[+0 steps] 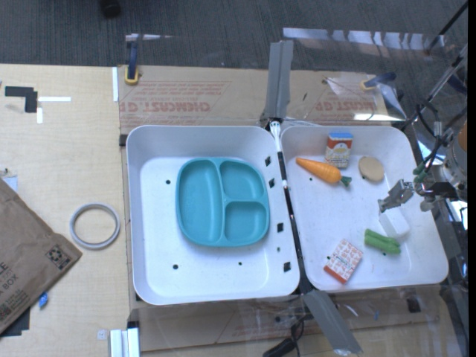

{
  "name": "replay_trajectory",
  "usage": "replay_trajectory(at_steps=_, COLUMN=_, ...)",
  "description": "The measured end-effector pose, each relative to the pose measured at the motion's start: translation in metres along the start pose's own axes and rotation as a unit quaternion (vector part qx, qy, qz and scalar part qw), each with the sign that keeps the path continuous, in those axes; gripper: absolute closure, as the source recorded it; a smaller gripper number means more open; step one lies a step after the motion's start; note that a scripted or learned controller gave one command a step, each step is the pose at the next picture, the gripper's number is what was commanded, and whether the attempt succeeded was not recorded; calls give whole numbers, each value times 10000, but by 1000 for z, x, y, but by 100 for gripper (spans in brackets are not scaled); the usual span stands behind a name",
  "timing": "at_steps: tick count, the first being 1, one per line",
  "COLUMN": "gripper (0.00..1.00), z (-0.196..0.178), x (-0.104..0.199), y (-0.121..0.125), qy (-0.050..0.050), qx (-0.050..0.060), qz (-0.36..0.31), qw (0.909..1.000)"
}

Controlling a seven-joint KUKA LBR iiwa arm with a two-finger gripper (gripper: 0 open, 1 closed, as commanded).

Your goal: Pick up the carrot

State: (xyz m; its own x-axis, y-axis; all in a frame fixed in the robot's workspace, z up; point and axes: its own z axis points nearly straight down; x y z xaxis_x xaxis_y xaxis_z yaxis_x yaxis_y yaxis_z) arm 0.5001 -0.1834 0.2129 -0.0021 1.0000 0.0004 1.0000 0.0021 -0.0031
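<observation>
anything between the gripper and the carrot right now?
Nearly bare. In the camera view, the line from the gripper to the carrot crosses white bin floor; the tan round piece sits just above it.

Cardboard sheet [195, 95], along the bench's far edge: you can read red print, upside down, as "CHEMCAST GP".
Brown box [26, 255], bench's near left corner: you can make out "BOX"; the remaining print is too small.
</observation>
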Motion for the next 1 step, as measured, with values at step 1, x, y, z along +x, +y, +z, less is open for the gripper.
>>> replay_trajectory(at_steps=1, gripper=0, z=92, x=29, y=71, qy=-4, qx=-3, qz=-334, qw=9994)
